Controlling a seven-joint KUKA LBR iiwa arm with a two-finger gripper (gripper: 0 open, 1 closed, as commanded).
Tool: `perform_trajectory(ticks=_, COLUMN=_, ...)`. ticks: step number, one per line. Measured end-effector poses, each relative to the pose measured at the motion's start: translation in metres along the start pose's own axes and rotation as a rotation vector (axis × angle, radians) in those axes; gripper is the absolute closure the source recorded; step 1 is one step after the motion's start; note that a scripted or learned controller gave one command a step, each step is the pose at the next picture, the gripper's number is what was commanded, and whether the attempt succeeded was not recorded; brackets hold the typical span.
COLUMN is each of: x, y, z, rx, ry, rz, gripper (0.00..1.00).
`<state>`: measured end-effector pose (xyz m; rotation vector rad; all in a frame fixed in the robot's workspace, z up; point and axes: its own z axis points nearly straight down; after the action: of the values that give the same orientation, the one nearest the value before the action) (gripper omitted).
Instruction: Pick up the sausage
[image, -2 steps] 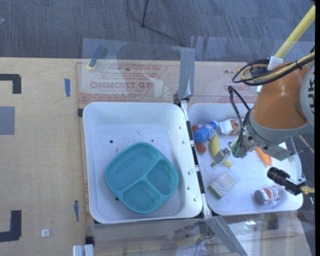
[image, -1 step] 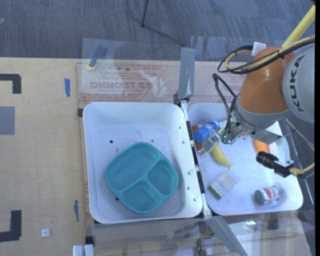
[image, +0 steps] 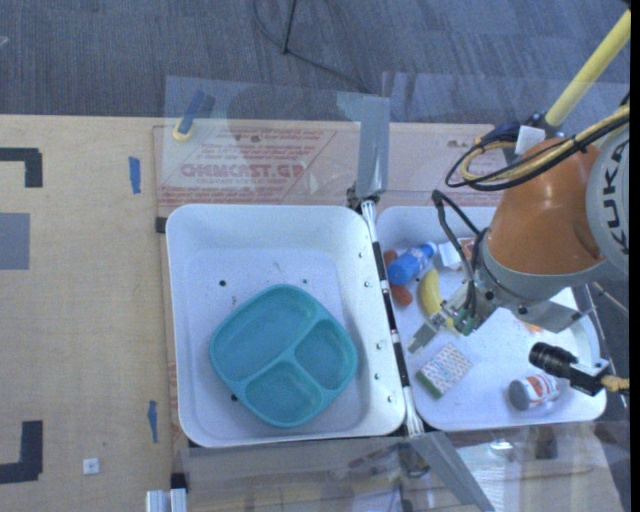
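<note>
Here, first entry: sausage (image: 400, 295). It is small and reddish-brown, and lies on the floor of the right bin (image: 480, 408), close to that bin's left wall. It sits up and to the left of the gripper (image: 432, 335), apart from it.

Gripper: low over the right bin, angled toward the lower left of the view, on the grey arm (image: 545, 225) with its orange band. Whether it is apart or together cannot be told from this angle.

Banana (image: 429, 293): yellow, lying lengthwise up the view. It is just above the gripper, between it and the sausage, and just beside the sausage on its right.

Blue bottle (image: 408, 267): lying on its side, farther up from the gripper than the sausage and banana, near the bin's left wall.

Patterned packet (image: 445, 368): flat and set askew, just below the gripper.

Can (image: 532, 392): grey with a red and white label, on its side. It is well to the right of the gripper and lower, near the bin's front right corner.

Left bin (image: 265, 218): to the left of the gripper, past the two walls that meet in the middle.

Plate (image: 283, 353): teal with three compartments, flat in the left bin toward its front, well apart from the gripper.

Bench (image: 80, 300): pale wood, bearing both bins.
</note>
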<state>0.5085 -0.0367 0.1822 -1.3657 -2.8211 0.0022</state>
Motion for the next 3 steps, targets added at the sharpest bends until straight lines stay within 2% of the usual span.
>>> perform_trajectory(ticks=1, x=-0.037, y=0.059, z=-0.001, rx=-0.003, ry=-0.004, rz=-0.028, gripper=0.00)
perform_trajectory(ticks=2, x=-0.079, y=-0.013, z=0.093, rx=-0.011, ry=-0.010, rz=-0.189, gripper=0.00)
perform_trajectory(ticks=3, x=-0.190, y=0.027, z=-0.007, rx=-0.005, ry=-0.007, rz=-0.137, gripper=0.00)
